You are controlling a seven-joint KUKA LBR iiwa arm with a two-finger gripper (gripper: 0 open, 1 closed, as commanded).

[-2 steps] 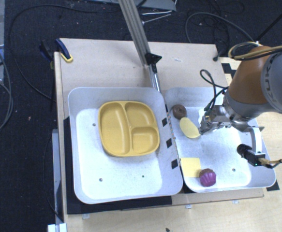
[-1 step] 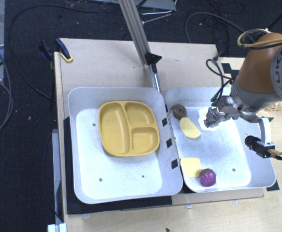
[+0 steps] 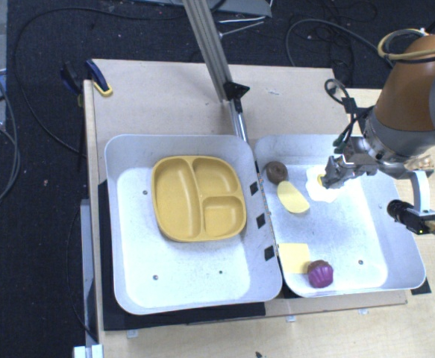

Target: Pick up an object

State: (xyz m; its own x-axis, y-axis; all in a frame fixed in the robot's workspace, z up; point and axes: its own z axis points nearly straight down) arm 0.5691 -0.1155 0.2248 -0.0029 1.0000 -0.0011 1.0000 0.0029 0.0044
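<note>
Apparently nothing is lifted yet: the gripper hangs low in the right bin, over a pale object by the yellow piece; whether it is clamped, I cannot tell. The purple object and brown ball lie untouched

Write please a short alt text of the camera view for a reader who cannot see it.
The gripper of a grey and orange arm hangs low over the right white bin, which holds a brown ball, a yellow oval piece, a yellow square and a purple object. The left bin holds a yellow divided tray.
</note>
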